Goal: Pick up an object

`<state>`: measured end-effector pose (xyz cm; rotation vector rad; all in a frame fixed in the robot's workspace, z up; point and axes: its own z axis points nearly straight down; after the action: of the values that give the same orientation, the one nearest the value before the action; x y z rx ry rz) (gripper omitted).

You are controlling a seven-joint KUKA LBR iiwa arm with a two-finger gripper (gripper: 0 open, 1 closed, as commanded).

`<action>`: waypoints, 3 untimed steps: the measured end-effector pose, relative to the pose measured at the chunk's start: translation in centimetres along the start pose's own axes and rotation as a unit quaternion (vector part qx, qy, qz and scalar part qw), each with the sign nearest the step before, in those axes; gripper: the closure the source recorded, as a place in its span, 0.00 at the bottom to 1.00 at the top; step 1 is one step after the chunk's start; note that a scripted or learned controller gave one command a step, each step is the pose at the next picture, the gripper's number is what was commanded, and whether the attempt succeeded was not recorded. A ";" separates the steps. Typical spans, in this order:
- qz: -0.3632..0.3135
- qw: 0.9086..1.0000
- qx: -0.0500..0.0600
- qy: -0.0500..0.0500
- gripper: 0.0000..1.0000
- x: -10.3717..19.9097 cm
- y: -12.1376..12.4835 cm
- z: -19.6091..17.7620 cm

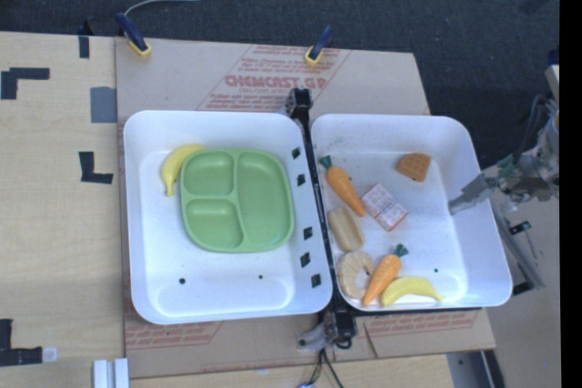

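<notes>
- We are seeing the gripper point(466, 195) hanging at the right bin's point(455, 134) right rim, gripping nothing; whether it is open we cannot tell.
- The pickable things are lying in that bin: two carrots point(344, 186) point(382, 277), a banana point(411, 290), a small box point(386, 206).
- We are judging that the crowding near the lower carrot is risking a glancing, failed grab.
</notes>
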<state>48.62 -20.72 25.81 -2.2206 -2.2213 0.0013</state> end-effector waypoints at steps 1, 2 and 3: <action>-0.001 1.000 0.001 0.001 0.00 11.1 5.2 11.5; -0.001 1.000 -0.001 0.000 0.00 13.1 12.1 7.3; -0.001 1.000 -0.007 -0.002 0.00 10.3 11.5 16.7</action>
<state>60.10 -10.38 9.05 -2.2282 -2.2313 -0.0088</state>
